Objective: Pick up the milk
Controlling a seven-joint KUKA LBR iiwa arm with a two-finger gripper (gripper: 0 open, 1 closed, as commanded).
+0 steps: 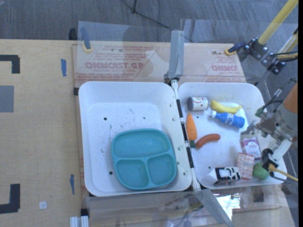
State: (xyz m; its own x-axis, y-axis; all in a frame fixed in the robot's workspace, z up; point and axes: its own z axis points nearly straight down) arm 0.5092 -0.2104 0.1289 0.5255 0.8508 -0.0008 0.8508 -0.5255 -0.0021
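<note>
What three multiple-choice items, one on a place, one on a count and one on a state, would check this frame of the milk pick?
1. Where does the milk carton lie?
A. On the teal tray
B. Near the front edge of the right bin
C. On the bench outside the bins

2. How many compartments does the teal tray have?
A. Two
B. Three
C. Five

3. How does the blue bottle rest?
A. Lying on its side
B. Standing upright
C. Stacked on the can

Answers:
1 B: the black-and-white carton sits by the right bin's front wall, beside small packets.
2 B: one long section at the back and two smaller ones in front.
3 A: its length runs flat along the bin floor, just below the banana.
</note>
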